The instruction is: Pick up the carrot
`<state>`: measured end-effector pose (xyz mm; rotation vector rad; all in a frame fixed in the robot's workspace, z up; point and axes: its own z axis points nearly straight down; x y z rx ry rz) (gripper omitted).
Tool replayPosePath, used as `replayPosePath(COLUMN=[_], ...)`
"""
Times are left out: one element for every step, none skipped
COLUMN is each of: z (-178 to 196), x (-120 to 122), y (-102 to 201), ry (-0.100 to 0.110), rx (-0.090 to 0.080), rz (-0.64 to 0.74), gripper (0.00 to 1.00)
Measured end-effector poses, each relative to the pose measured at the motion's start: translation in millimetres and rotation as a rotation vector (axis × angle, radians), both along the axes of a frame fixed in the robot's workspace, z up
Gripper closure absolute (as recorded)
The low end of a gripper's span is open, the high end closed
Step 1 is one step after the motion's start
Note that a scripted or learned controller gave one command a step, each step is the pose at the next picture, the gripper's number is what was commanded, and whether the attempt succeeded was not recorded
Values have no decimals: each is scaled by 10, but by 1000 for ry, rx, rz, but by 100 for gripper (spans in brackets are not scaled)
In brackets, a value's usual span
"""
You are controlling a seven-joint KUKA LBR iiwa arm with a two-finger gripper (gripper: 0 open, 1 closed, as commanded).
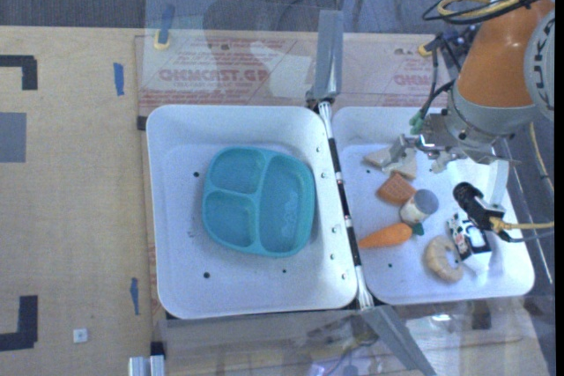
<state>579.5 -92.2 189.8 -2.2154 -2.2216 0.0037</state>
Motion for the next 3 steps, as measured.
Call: replayPosePath(z=[-1012,-936,-84], x=[-350,-340,-281], y=[-262,-321,174], ry=[-11,-13,-1], rx=[0,-5,-2], rz=[107,96,-191], gripper=[0,100,100])
